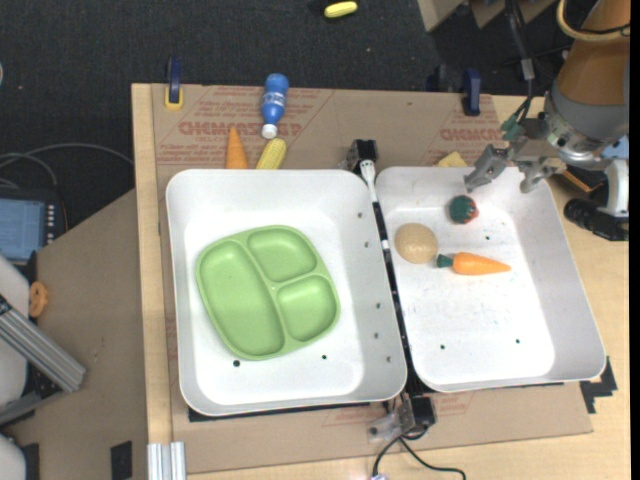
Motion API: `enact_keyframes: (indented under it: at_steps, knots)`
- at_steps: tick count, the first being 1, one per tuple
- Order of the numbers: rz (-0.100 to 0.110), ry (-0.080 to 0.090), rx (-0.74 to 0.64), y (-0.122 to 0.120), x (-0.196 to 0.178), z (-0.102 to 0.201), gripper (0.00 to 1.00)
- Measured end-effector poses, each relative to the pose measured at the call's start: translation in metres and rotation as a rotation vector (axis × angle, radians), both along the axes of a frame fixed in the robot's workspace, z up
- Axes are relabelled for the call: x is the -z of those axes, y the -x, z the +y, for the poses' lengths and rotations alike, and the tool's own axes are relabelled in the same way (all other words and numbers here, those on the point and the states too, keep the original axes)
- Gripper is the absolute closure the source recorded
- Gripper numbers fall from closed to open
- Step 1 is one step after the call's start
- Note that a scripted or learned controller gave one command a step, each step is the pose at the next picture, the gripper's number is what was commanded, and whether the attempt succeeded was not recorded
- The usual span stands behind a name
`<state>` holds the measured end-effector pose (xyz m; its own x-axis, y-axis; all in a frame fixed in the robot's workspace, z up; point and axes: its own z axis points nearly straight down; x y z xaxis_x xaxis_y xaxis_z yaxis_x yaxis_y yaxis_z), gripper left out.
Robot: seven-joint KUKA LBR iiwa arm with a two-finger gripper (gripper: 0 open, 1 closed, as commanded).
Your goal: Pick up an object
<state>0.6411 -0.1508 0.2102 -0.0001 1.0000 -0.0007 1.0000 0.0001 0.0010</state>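
Observation:
In the right bin [520,353] lie three things: a small red and green strawberry-like toy [461,208] near the back, a tan round bun-like object [415,242] by the left wall, and an orange carrot [478,263] with a green top beside it. My gripper [512,170] hangs above the back edge of the right bin, up and to the right of the red toy. Its two grey fingers [486,168] are spread apart with nothing between them.
The left bin [195,218] holds a green three-compartment plate [267,290]. Behind the bins on the cardboard lie a blue and white bottle [273,103], a small orange carrot [235,150] and a yellow corn piece [271,153]. A yellow object [341,9] lies on the dark floor.

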Motion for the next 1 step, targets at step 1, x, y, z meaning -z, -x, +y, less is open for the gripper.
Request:
enact_keyframes:
  at_steps: [1]
  knots:
    - [0.004, -0.003, 0.001, 0.0767, -0.0505, 0.0214, 0.0]
